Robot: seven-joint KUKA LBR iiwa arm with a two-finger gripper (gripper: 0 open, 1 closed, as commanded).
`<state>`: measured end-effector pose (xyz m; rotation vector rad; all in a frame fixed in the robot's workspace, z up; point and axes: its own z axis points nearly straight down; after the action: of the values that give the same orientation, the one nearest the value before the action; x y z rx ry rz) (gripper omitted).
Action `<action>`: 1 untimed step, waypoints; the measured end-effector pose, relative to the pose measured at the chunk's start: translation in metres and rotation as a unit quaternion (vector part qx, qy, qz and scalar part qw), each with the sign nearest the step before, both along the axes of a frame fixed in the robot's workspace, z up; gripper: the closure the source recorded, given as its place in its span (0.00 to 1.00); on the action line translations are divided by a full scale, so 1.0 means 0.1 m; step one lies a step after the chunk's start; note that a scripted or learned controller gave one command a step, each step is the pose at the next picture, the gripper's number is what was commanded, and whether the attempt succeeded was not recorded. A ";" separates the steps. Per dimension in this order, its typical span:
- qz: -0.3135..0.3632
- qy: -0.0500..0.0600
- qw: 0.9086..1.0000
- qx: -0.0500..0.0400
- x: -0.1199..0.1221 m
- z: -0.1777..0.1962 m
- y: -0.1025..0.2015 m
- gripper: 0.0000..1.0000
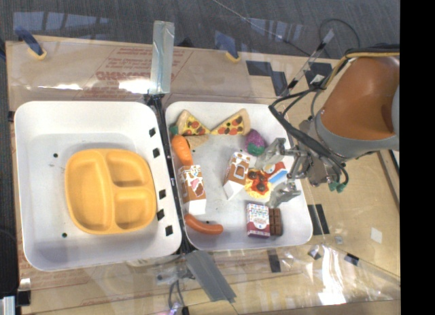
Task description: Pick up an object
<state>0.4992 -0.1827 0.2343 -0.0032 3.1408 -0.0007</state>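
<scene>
The right bin (299, 228) holds several toy foods. My gripper (280, 171) hangs over its right side, open, with one finger (274, 149) toward the back and the other (286, 194) toward the front. A small red, orange and blue item (261, 180) lies in the gap between them, just left of the tips. I cannot tell if the fingers touch it. Left of it stands a brown-and-white carton (237, 169).
Also in the right bin are two pizza slices (192, 126) (231, 124), purple grapes (255, 141), a carrot (181, 150), another carton (194, 183), a sausage (202, 225) and a red box (257, 220). The left bin (34, 130) holds a yellow divided plate (109, 190).
</scene>
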 end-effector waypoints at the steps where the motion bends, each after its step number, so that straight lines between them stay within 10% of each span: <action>1: -0.033 -0.013 0.999 -0.003 0.12 -1.16 0.17 0.00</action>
<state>0.5109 -0.1660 0.1178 0.0991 3.1127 -0.0107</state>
